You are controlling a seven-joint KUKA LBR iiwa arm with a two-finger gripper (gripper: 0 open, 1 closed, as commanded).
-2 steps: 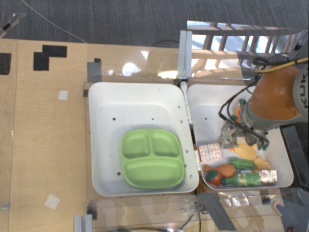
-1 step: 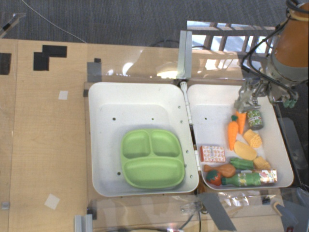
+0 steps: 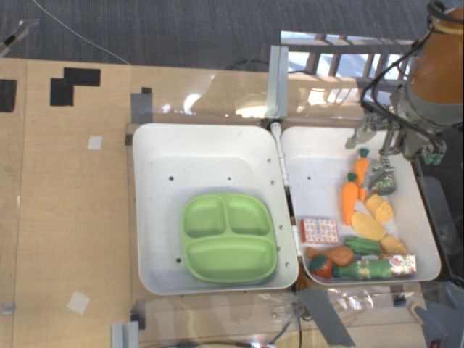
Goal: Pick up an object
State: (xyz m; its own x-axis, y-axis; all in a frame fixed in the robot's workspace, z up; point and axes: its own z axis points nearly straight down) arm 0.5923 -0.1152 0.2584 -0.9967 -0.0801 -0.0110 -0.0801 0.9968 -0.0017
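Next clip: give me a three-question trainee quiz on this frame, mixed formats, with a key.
1. True or false: the green divided plate lies in the left bin.
2. The gripper is above which bin? A) left B) right
3. Fill in: the two carrots are coloured ____.

Key: 1 true; 2 B; 3 orange.

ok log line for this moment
phase: reach | gripper: over right bin, by carrots | held: nothing seen | left bin: green tray
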